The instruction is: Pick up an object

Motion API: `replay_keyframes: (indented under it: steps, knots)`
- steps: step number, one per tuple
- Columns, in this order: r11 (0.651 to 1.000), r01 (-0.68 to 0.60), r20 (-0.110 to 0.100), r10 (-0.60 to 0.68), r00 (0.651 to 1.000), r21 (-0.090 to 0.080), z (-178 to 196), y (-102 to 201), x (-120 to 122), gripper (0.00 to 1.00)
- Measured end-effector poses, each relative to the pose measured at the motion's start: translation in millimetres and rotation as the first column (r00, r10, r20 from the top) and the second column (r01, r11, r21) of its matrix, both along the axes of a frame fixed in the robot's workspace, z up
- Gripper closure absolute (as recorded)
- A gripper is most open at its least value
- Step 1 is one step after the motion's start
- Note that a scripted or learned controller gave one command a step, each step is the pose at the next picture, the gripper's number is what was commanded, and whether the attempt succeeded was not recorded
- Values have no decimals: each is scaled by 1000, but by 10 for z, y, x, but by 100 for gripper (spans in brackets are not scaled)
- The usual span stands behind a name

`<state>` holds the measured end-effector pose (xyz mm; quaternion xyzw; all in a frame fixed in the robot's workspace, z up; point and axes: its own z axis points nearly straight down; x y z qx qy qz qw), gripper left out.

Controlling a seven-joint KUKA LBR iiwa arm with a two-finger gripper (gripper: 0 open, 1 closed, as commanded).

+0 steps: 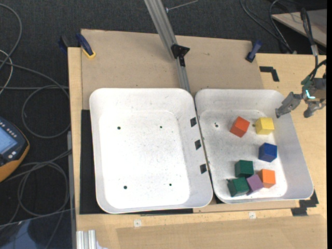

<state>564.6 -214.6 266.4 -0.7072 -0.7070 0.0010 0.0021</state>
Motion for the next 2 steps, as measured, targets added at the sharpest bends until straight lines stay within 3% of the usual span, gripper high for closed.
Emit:
replay_keyframes:
  steps: [1,2]
  knots:
    - [1000,-2,4,2,1000,-1,22,3,8,0]
    - [1000,0,-2,0,1000,1,-587,-2,-57,0]
